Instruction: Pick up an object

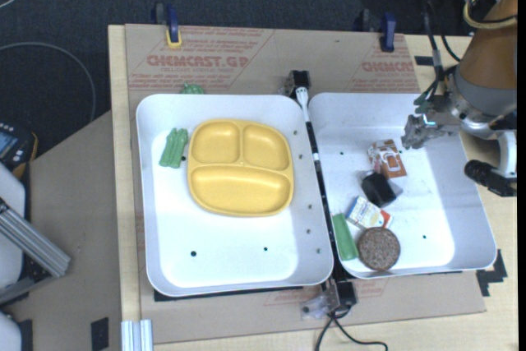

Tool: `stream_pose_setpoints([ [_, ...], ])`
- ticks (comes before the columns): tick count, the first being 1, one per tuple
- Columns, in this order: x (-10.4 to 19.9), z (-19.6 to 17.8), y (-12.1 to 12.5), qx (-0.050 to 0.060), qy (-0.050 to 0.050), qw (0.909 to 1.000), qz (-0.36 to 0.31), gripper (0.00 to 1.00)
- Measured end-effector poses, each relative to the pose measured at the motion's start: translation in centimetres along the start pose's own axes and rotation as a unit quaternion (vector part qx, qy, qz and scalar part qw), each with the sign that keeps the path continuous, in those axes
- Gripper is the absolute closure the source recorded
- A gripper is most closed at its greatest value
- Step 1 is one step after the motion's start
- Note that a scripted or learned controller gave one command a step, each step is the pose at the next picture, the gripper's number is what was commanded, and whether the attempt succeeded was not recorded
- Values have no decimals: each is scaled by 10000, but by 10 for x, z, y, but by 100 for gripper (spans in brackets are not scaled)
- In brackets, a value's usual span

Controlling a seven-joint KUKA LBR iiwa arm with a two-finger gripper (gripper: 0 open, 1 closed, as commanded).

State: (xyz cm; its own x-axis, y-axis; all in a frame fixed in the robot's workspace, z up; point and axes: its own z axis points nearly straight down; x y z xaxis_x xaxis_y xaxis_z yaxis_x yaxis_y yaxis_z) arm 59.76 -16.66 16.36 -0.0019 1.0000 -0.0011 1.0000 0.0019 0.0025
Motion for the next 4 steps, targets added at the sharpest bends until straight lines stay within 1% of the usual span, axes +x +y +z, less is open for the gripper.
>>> stream_pose_setpoints([
  [4,-1,-41,2,-54,-32,10000,-15,100],
])
